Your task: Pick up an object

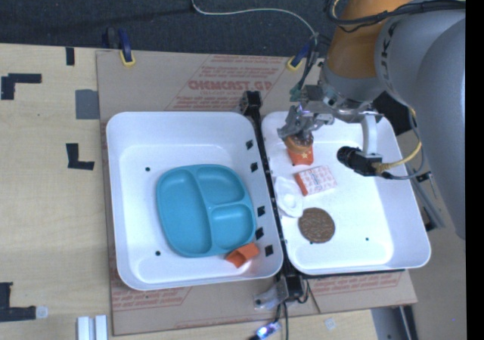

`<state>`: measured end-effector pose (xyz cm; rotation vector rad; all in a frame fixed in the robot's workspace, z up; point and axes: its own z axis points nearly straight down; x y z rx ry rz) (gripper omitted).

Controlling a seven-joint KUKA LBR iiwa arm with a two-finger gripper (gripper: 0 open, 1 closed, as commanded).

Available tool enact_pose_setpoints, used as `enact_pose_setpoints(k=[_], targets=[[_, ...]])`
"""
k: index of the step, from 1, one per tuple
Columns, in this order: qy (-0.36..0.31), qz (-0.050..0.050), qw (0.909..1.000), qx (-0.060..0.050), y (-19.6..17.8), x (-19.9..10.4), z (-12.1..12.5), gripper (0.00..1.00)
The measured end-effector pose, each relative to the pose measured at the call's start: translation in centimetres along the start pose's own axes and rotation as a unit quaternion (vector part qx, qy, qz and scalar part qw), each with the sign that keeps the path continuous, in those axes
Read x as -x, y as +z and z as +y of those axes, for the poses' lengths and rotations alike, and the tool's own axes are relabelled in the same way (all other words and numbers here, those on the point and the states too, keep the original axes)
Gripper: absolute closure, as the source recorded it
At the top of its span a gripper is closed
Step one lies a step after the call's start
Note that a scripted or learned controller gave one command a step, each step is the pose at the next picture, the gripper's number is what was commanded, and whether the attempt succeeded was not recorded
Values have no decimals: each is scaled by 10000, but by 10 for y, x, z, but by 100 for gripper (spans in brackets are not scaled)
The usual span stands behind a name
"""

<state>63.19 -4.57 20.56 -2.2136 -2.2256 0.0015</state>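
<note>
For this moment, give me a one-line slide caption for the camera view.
KUKA arm's gripper poised directly over an orange item in the right bin; blue divided plate in the left bin.

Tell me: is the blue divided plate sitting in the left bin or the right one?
Left bin. The blue divided plate lies flat inside the left bin, with a small orange piece beside its lower edge.

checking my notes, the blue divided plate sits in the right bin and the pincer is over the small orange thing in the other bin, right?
Not quite: the blue divided plate sits in the left bin, as the camera view shows. The pincer is over the small orange thing in the other bin, the right bin.
</note>
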Motion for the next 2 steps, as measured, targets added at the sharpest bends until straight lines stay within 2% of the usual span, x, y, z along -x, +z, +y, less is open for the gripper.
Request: enact_pose_setpoints(k=[2], targets=[[-3, 1, 10000, -3, -23, -106, -34, 100]])
